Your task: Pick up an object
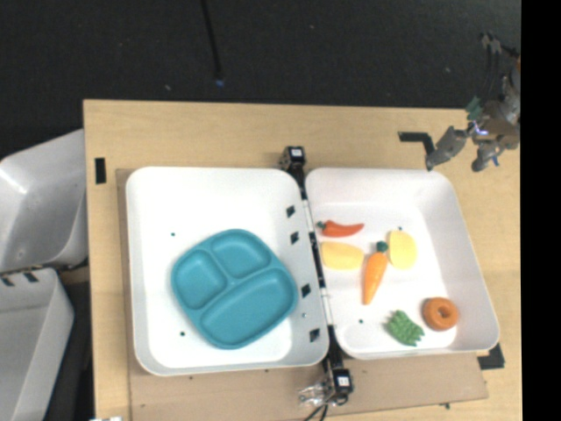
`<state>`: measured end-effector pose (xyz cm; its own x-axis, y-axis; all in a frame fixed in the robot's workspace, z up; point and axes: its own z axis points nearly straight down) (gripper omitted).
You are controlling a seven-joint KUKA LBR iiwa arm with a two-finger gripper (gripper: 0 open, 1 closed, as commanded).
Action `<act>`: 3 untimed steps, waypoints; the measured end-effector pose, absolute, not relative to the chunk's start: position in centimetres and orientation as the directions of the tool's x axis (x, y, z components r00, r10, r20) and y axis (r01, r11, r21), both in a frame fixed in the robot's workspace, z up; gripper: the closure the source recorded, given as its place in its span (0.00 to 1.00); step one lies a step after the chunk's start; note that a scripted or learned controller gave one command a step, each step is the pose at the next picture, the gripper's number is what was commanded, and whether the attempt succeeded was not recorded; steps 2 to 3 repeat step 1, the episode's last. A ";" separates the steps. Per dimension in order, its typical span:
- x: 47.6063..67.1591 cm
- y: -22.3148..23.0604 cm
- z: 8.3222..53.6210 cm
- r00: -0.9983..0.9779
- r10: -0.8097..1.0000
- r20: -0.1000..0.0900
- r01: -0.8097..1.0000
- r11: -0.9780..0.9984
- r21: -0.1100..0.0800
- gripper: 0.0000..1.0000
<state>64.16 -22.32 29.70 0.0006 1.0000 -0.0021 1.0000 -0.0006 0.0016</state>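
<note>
Two shallow white bins are sitting side by side on the wooden counter (263,134). The left bin (149,235) is carrying a teal divided plate (233,288), lying toward the bin's front half. The right bin (447,226) is holding six toy foods: a red chili pepper (342,229) is lying near the bin's left wall, a yellow piece (342,255) is resting just below it, a carrot (374,274) is lying at a slant beside that, and a second yellow piece (402,249) is sitting just to the carrot's right, near its green top. A green vegetable piece (404,328) is lying near the bin's front edge, with an orange ring-shaped piece (440,314) just beside it toward the front right corner. The gripper (469,150) is hovering over the counter's far right corner, just beyond the right bin's far rim, well apart from every toy, and nothing is sitting between its fingers; open or clenched, I cannot tell
</note>
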 end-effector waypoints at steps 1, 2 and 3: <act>64.7 -21.9 24.2 -0.004 1.000 -0.001 1.000 0.004 -0.003 0.00; 64.7 -21.9 24.2 -0.004 1.000 -0.001 1.000 0.004 -0.003 0.00; 64.7 -21.9 24.2 -0.004 1.000 -0.001 1.000 0.004 -0.003 0.00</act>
